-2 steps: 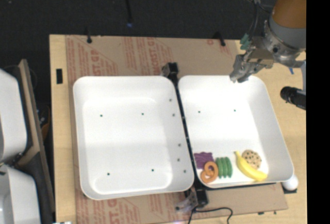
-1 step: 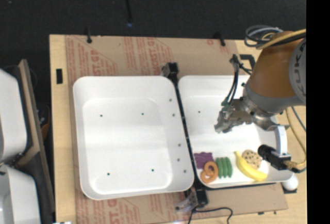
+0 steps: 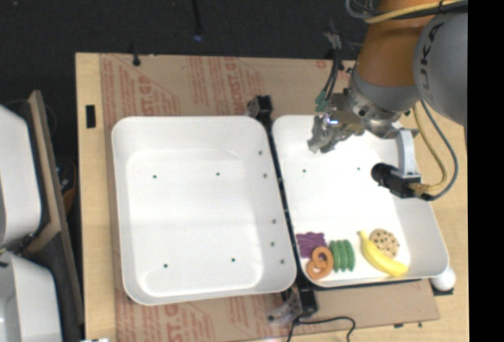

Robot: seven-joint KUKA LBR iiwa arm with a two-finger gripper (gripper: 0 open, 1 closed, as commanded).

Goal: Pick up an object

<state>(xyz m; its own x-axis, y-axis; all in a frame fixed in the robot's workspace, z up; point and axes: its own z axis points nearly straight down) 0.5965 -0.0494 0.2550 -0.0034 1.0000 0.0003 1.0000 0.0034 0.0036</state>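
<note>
1. Can't tell on the jaws, too small and blurry to call them spread or pressed together.
2. Found the gripper (image 3: 323, 137) hanging over the far-left part of the right bin (image 3: 346, 198), close to the wall it shares with the left bin (image 3: 197, 206).
3. Following it back up: grey arm (image 3: 394, 41) with the orange band, reaching in from the upper right.
4. Spotted the stuff to grab bunched along the near edge of that same right bin, well apart from the gripper.
5. Going left to right there: purple piece (image 3: 311, 241), orange ring (image 3: 320, 264) touching its near side, green piece (image 3: 342, 254) just beside the ring, then yellow banana (image 3: 384, 260) with a speckled cookie (image 3: 383, 239) tucked against it.
6. Zooming out: both bins side by side on the cardboard-topped bench (image 3: 181, 88).
</note>
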